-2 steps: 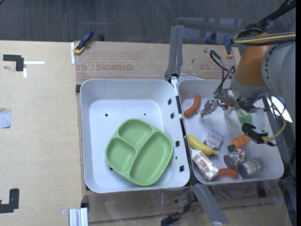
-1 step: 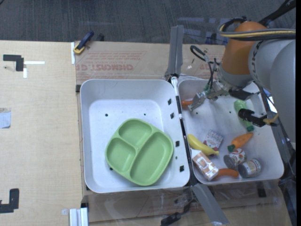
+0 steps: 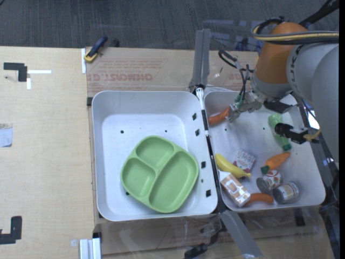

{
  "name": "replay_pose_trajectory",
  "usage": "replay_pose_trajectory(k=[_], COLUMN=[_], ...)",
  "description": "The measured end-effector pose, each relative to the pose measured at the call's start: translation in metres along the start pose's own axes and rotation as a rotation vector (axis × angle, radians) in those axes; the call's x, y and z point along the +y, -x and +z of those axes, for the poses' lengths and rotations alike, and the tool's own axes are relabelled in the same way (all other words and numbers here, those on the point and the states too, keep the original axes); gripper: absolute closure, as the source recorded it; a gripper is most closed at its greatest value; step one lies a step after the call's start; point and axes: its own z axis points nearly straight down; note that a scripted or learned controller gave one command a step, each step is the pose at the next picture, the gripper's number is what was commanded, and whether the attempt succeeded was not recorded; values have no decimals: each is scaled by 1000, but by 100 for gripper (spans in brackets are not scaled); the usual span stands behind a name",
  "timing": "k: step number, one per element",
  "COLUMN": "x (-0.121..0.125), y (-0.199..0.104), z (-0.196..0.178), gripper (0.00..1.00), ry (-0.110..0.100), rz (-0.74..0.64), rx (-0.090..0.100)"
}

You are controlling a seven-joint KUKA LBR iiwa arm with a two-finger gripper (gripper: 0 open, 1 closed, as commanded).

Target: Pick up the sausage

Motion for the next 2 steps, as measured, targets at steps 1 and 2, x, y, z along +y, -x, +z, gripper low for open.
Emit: replay_pose_trajectory(k=[1, 2], x=[0, 0], y=[0, 0], z=[0, 0], gripper=[0, 0], ry=[0, 0], rz=[0, 0], rx=[0, 0])
